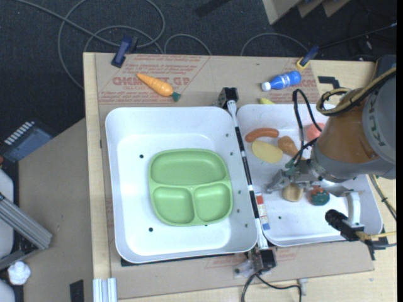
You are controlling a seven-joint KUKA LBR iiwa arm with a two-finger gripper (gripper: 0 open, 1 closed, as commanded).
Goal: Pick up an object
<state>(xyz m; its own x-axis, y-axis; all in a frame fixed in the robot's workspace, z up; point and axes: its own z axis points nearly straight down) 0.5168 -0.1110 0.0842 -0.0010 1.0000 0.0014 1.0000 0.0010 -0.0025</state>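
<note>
1. Claw (pixel 291 180) sits low in the right bin (pixel 277 228); I can't tell how it is set.
2. Toy food lies close by: a tan lump (pixel 292 194) just beside it, a sausage (pixel 261 134) and a yellow piece (pixel 267 150) farther up.
3. I judge this the reaching step; next comes closing on the lump, then lifting.
</note>
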